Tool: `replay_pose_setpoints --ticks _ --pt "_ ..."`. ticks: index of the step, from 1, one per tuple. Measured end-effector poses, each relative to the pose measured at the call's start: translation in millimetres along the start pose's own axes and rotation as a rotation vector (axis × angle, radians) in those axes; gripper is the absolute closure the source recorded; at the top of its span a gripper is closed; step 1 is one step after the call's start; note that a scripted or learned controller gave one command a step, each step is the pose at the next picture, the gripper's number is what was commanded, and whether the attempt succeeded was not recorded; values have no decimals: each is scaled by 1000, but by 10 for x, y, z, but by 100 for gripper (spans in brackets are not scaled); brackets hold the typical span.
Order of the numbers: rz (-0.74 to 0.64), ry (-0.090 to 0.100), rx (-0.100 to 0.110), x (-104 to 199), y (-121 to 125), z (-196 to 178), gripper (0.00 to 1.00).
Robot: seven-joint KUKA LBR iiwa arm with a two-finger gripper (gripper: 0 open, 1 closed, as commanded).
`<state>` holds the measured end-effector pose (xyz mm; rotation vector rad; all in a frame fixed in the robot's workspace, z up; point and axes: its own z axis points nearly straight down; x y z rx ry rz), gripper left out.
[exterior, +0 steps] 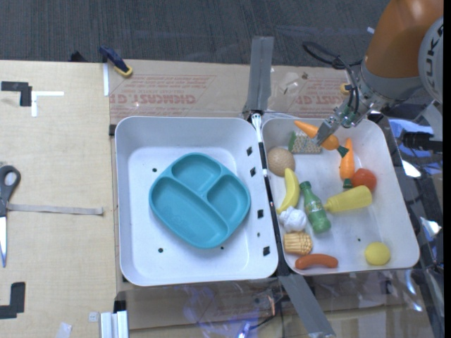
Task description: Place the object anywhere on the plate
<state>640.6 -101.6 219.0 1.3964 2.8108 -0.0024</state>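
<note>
The blue divided plate lies in the left bin with nothing on it. My gripper is low over the back of the right bin, at the end of the grey arm with the orange band. Its tip sits among an orange carrot, a small orange piece and a grey speckled item. I cannot make out whether anything is held.
The right bin also holds a brown potato, banana, green bottle, garlic, corn, sausage, lemon, yellow squash, tomato and a second carrot. Scissors lie far left.
</note>
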Motion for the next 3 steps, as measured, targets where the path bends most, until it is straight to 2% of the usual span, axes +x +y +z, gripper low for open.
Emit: replay_pose_setpoints --ticks 1,2,3 --pt "-123 3 0 755 159 271 100" --pt "26 3 1 1431 184 268 100" --pt "26 3 0 1428 183 268 0"
